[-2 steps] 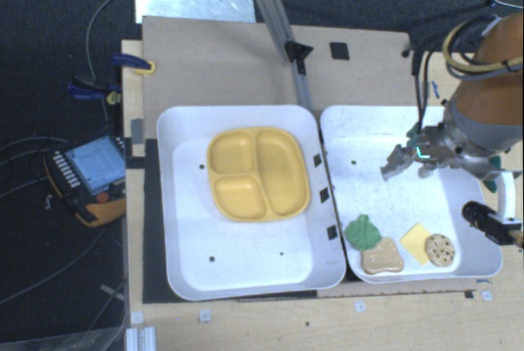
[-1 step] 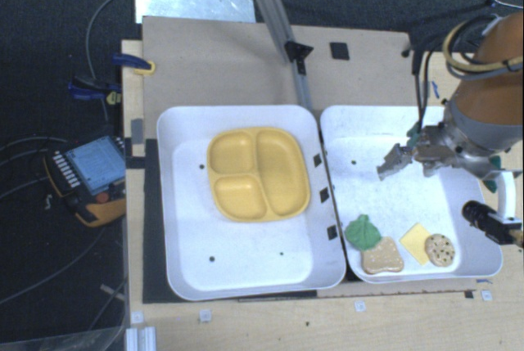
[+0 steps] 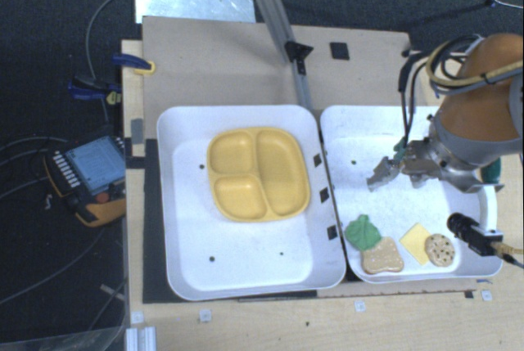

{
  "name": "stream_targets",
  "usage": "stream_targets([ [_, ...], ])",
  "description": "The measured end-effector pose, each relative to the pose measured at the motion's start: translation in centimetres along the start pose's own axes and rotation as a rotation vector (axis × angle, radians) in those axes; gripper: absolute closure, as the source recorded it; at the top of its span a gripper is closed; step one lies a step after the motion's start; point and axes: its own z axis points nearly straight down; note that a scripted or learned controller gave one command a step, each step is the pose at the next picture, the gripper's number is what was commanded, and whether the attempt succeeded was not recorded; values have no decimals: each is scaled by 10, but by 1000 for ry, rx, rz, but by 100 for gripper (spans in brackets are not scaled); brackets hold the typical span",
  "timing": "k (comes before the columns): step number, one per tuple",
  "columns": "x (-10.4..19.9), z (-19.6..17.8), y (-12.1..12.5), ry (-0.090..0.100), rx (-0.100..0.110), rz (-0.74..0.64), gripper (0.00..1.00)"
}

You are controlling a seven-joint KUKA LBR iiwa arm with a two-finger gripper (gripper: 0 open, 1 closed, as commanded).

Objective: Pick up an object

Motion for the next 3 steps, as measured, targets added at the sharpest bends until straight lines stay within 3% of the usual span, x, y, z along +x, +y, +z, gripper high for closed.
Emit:
stream_targets([
  [2, -6, 107, 1, 0, 3, 1, 0],
  [3, -6, 93, 2, 0, -3, -1, 100],
])
